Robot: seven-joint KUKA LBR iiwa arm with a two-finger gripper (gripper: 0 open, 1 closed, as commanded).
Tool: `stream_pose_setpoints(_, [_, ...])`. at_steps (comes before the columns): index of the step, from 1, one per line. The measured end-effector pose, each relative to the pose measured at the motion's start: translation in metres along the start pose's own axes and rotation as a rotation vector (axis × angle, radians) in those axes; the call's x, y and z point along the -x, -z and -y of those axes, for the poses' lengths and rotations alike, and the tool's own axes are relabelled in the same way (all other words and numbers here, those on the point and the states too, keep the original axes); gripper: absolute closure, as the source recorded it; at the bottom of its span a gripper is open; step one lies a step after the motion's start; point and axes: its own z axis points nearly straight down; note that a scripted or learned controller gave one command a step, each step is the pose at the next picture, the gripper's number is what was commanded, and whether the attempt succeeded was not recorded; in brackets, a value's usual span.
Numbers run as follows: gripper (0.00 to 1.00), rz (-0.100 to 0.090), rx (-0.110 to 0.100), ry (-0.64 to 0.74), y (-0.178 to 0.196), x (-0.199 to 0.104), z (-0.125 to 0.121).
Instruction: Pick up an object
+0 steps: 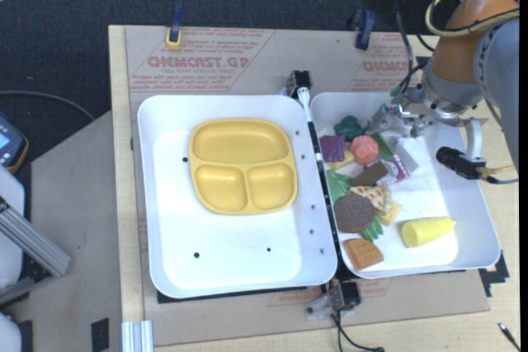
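The right bin (470,202) holds a heap of toy food: a green piece (348,128), a purple block (332,148), a pink-red ball (365,150), a brown bar (371,174), a pizza slice (375,196), a dark round cookie (355,214), an orange cracker (363,252) and a yellow corn-like piece (427,231). My gripper (389,124) hangs over the bin's far part, just right of the green piece and above the pink-red ball. Nothing shows between its metal parts.
The left bin (165,202) carries a yellow divided plate (243,165). A pink and white wrapped item (402,165) lies under the gripper. The rim between the two bins (318,177) runs close to the heap's left side. Bare white floor lies right of the heap.
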Motion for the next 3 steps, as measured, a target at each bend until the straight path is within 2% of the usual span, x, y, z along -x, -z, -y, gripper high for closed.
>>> stream_pose_setpoints(1, [1.0,0.002,0.003,0.002,0.012,0.0,-0.001])
stream_pose_setpoints(2, [1.0,0.004,0.004,-0.001,0.077,0.001,-0.001])
stream_pose_setpoints(3, [1.0,0.003,0.002,0.0,0.121,0.001,0.0])
